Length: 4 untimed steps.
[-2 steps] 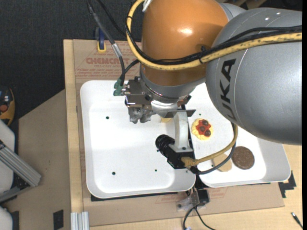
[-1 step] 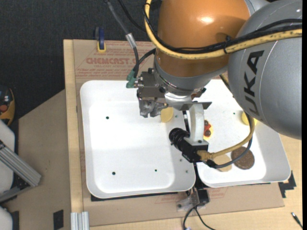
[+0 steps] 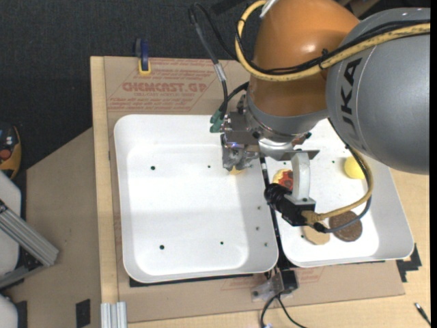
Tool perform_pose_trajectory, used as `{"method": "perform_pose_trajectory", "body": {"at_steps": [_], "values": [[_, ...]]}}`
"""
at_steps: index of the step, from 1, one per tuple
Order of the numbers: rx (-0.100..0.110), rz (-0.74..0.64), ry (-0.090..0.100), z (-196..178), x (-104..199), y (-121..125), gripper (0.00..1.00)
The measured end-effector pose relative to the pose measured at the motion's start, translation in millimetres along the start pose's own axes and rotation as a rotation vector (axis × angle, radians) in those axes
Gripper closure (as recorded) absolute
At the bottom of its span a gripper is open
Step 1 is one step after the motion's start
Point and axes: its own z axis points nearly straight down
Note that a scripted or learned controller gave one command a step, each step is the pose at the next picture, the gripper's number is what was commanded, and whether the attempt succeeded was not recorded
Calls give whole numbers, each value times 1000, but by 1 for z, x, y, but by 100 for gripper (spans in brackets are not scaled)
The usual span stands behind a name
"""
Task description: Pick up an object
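Arm (image 3: pixel 321 80) hides much of the right bin (image 3: pixel 389 203)

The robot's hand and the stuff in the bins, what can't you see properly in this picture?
- Hand, camera view: too small and dark to tell if its fingers are open or shut, or what the bit of yellow under it is.
- Red and orange thing in the right bin: partly covered by the arm's white bracket.
- Brown disc: a cable crosses it.
- Yellow object: the big arm hides its edge.

2 white bins (image 3: pixel 136 203), 1 yellow object (image 3: pixel 353 167)
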Motion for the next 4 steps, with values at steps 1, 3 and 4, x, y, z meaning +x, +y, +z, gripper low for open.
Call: {"method": "perform_pose_trajectory", "body": {"at_steps": [1,3,4], "values": [[0,-6,3,26,-4,-31,100],[6,-4,-1,63,32,-31,100],[-7,-7,5,54,36,-26,100]]}}
